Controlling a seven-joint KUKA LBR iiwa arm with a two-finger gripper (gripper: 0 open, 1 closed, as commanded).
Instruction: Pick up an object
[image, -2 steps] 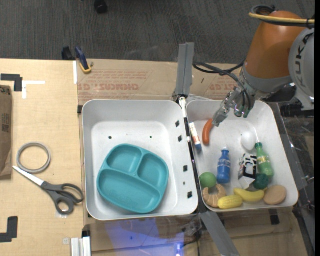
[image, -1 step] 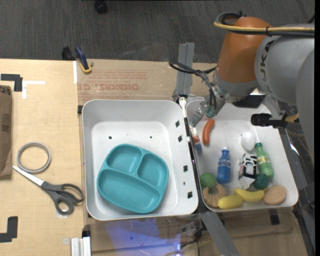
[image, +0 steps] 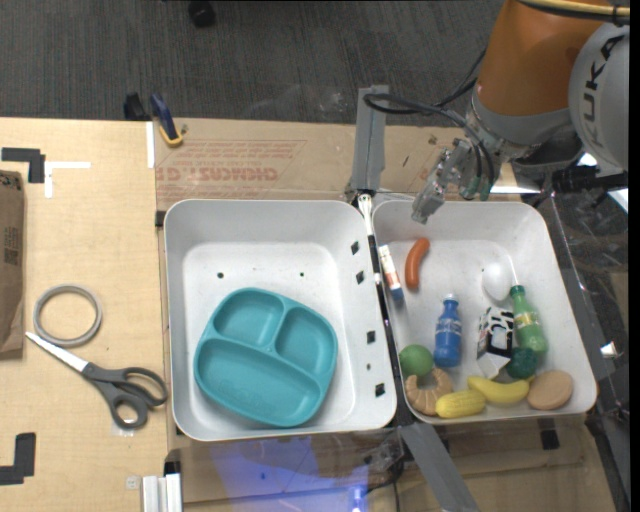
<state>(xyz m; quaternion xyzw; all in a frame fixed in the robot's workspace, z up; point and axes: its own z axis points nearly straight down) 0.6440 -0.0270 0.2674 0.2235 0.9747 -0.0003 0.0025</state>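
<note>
Dark grey carpet floor (image: 300, 50) behind a wooden bench (image: 80, 420).

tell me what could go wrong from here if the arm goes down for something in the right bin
1. The toys crowd the near end of the right bin: the blue bottle, green bottle, banana and corn lie close together, so the fingers may hit a neighbour or lift two.
2. The gripper hovers over the bin's far rim; a straight descent could strike it.
3. The hot dog lies near the divider, leaving little finger room.
</note>
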